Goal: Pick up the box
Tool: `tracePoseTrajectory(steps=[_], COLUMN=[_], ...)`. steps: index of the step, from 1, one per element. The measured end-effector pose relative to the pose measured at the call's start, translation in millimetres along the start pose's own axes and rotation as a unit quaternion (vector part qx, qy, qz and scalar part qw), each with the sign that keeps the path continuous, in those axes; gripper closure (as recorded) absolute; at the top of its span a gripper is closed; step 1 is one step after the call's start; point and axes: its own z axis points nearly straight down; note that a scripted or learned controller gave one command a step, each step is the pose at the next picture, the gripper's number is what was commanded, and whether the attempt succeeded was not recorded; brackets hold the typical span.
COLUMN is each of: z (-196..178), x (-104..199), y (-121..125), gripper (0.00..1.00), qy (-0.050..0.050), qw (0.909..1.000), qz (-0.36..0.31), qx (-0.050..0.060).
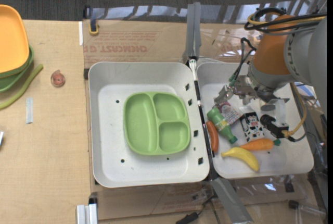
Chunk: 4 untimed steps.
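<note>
Cardboard seems to be what the box (pixel 251 125) is made of: a small white carton printed in black and red, lying flat in the right bin (pixel 299 158), right of the frame's middle. I judge it light and fairly stiff, with walls that would dent under a hard squeeze and a smooth face that could slip. The best hold is probably across its two narrower-set sides, coming straight down, since the flat top offers nothing to pinch

The gripper (pixel 234 94) hangs over the upper part of the same bin, just up and left of the box and apart from it. Whether its jaws are parted or closed I cannot tell from this slant

The box is crowded. A pale pink-and-white packet (pixel 229 112) lies just to its left, beside a green bottle (pixel 219 119) and a red-orange pepper-like piece (pixel 213 137) along the bin's left wall. A toy carrot (pixel 258 145) lies just below the box, close to touching, with a banana (pixel 242 157) lower again. Carrot and packet leave little room on those sides, so a careless descent could catch one of them instead

In the left bin (pixel 104 165) rests a green divided plate (pixel 156 123), well apart from all this
</note>
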Motion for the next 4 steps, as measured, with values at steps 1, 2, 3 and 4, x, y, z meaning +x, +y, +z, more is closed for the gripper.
tracePoseTrajectory(steps=[1, 2, 3, 4], z=[0, -10, -4, -1], x=[4, 4, 4, 4], y=[-15, -15, -45, -47], gripper=[0.0, 1.0, 1.0, 0.0], qy=[0.0, 0.001, -0.002, -0.002], qw=[0.9994, 0.9993, 0.9926, 0.9926], qz=[0.035, 0.037, -0.121, -0.121], qx=[0.0, 0.0, -0.005, -0.002])
